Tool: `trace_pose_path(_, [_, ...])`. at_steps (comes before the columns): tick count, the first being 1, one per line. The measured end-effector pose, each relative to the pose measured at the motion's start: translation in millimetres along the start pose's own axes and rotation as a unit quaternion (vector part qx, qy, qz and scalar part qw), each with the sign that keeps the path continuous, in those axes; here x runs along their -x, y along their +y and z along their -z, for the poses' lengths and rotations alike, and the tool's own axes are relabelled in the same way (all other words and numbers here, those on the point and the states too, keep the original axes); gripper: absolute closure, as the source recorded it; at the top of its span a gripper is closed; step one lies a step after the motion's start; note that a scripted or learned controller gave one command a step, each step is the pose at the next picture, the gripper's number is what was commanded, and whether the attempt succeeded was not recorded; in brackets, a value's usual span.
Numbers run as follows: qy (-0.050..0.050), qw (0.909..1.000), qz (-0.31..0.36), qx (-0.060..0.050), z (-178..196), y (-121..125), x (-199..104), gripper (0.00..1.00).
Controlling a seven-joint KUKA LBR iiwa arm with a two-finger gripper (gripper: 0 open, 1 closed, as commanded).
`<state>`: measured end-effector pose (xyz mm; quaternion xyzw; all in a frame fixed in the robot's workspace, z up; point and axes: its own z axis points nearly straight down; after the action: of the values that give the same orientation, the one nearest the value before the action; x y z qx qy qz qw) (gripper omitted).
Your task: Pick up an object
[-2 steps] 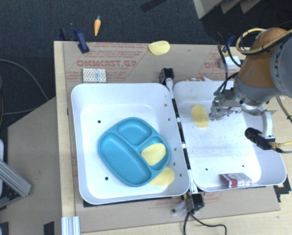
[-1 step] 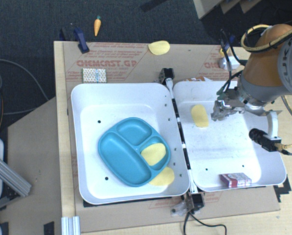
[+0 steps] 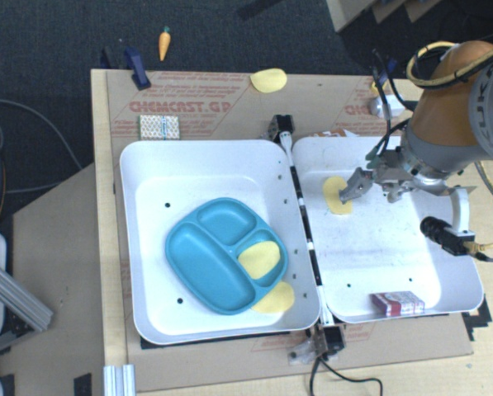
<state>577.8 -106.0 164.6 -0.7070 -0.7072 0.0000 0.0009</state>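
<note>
Right bin (image 3: 444, 246): gripper (image 3: 363, 184) low over its upper left part, one finger reaching toward a pale yellow disc (image 3: 338, 196) on the floor there; finger spread cannot be told. Pink-and-white box (image 3: 398, 304) near the front rim, well apart from the gripper.
Left bin (image 3: 147, 180): blue divided tray (image 3: 217, 254) with a yellow piece (image 3: 260, 258) in one compartment; second yellow piece (image 3: 275, 299) just beside the tray's lower edge.
Counter (image 3: 205, 106): yellow lump (image 3: 268, 80), small patterned packet (image 3: 158, 126), blue clip (image 3: 135, 67).
</note>
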Motion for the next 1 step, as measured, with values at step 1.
trace_pose_path(1, [0.0, 1.0, 0.0, 0.0, -81.0, 39.9, -10.4, 0.0])
